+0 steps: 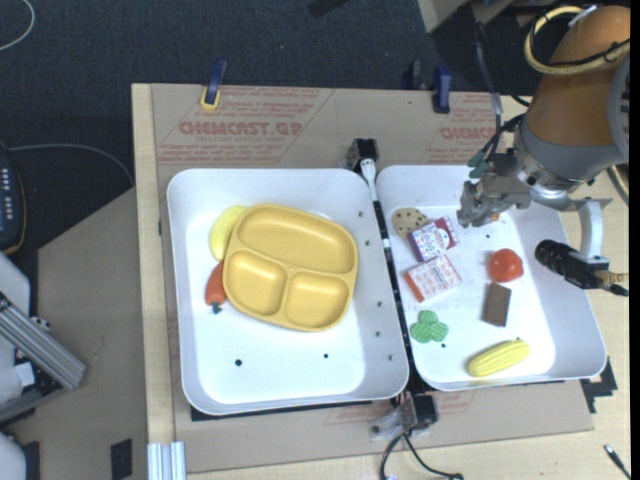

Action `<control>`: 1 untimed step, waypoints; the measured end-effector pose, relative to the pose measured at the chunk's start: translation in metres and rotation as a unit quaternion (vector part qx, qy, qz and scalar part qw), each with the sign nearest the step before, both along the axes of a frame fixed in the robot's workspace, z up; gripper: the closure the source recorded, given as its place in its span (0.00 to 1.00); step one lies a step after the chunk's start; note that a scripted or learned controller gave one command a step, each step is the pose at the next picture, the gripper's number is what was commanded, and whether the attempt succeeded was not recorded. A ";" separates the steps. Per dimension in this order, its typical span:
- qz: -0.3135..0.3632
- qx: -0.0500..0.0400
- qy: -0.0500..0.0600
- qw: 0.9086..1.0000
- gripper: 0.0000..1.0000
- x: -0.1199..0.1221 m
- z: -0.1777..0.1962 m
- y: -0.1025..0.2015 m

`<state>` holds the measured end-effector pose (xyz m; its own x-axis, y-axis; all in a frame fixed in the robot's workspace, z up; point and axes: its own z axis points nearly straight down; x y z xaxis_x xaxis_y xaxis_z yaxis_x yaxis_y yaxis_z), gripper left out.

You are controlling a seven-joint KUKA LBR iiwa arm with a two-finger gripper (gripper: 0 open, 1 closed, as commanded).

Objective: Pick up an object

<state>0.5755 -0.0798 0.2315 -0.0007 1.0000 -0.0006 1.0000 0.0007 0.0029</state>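
Observation:
My gripper hangs over the back of the right bin, just right of a red-and-white packet and a round cookie. A second red-and-white packet lies below them. Further right sit a red tomato and a brown chocolate bar. A green leafy toy and a yellow corn cob lie near the bin's front. Nothing shows between the fingers.
The left bin holds a yellow divided plate, with a yellow banana-like piece and a red-orange pepper tucked at its left side. A black cylinder on the arm juts over the right bin's right rim.

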 end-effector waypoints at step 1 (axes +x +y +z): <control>-0.001 0.000 0.002 1.000 1.00 -0.004 -0.008 -0.019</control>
